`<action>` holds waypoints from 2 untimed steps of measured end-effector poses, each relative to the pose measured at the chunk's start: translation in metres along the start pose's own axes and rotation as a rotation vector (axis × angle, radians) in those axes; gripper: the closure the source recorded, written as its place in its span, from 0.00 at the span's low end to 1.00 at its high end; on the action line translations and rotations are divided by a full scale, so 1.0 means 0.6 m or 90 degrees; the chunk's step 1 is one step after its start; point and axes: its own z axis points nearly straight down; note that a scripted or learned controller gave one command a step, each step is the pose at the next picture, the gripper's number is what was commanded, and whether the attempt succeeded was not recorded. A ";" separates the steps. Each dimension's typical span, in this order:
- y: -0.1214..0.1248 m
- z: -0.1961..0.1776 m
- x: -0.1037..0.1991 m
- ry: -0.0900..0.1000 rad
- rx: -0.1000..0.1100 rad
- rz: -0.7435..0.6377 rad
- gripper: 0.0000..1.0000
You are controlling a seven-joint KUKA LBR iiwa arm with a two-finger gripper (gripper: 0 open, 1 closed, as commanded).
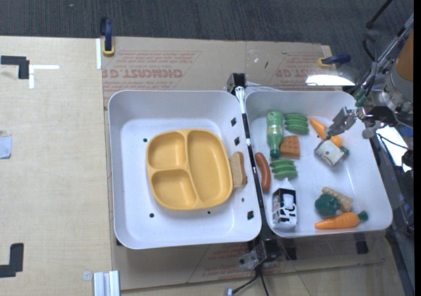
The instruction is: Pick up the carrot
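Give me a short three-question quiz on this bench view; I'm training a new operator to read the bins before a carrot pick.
1. True or false: the yellow divided plate lies in the same bin as the carrot.
2. What lies closest to the carrot?
A. milk carton
B. broccoli
C. green bottle
3. Fill in: the gripper hovers over the ____ bin as the camera sees it.

Key: 1 false, the plate lies in the left bin; 2 B; 3 right.
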 end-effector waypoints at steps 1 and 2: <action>0.088 0.152 -0.011 0.000 -0.001 -0.106 0.00; 0.160 0.298 -0.078 -0.001 -0.002 -0.035 0.00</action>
